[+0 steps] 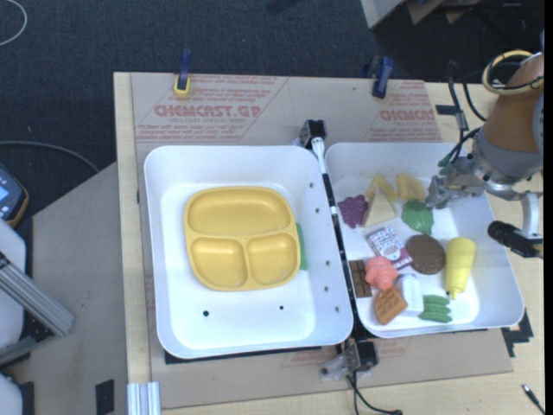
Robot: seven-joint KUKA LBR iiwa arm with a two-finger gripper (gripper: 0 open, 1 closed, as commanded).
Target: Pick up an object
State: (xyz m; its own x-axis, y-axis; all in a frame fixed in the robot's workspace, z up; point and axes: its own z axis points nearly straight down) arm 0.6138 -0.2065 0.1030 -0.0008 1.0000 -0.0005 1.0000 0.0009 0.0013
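Observation:
The right bin [501, 314] holds several toy foods: a purple grape bunch [352, 209], pale yellow pieces [390, 188], a green leafy piece [418, 216], a brown round patty [425, 254], a yellow squeeze bottle [459, 264], a pink piece [380, 272], a waffle [390, 304] and green beans [436, 309]. My gripper [438, 194] hangs low over the bin's back part, just above and right of the green leafy piece. Its fingers are dark and small, and nothing shows between them.
The left bin [164, 232] carries a yellow three-compartment plate [242, 237]. A small printed packet [385, 242] and a chocolate bar [361, 278] lie near the divider between the bins. The arm's grey and orange wrist [514, 132] stands over the right bin's back right corner.

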